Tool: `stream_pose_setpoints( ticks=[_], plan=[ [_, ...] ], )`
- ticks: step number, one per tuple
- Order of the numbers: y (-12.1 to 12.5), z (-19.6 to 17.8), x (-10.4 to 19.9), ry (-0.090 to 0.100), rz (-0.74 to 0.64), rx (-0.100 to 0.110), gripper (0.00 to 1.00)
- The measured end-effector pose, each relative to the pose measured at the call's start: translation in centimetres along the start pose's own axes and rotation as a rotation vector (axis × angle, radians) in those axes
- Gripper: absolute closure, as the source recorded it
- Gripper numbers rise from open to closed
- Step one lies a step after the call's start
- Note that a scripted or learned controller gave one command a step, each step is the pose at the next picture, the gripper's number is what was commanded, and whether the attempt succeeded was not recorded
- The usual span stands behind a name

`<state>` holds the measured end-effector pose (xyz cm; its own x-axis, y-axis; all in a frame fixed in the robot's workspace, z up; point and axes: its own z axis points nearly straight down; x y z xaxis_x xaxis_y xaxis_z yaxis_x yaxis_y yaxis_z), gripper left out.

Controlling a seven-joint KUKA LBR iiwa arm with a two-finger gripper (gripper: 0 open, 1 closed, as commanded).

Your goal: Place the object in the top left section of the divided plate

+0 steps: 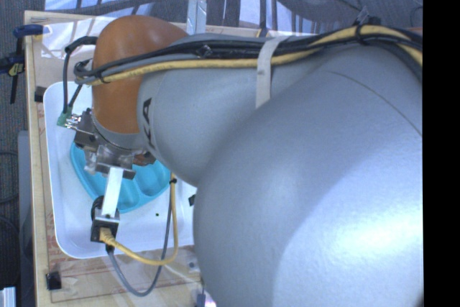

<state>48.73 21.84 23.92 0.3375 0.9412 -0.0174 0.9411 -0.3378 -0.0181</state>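
The blue divided plate [147,182] lies in the left white bin [57,154]. Just a curved strip of its rim and one shallow section show past the arm. My gripper [108,160] hangs directly over the plate's left part, below the orange wrist band [122,75]. The wrist and its metal flange cover whatever lies beneath it. A white bracket with a black connector [105,226] juts from the wrist toward the bin's front edge.
The grey arm body [302,176] covers the right bin and most of the bench. A yellow cable [144,255] loops from the connector across the bin's front rim. Clear panels [237,11] stand behind the bins. The bench's wooden edge [36,83] runs down the left.
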Motion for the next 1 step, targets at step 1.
stream_pose_setpoints(
  ticks=[1],
  plan=[
    [0.11,7.71,0.07,0.007,-0.074,-0.009,1.00]
  ],
)
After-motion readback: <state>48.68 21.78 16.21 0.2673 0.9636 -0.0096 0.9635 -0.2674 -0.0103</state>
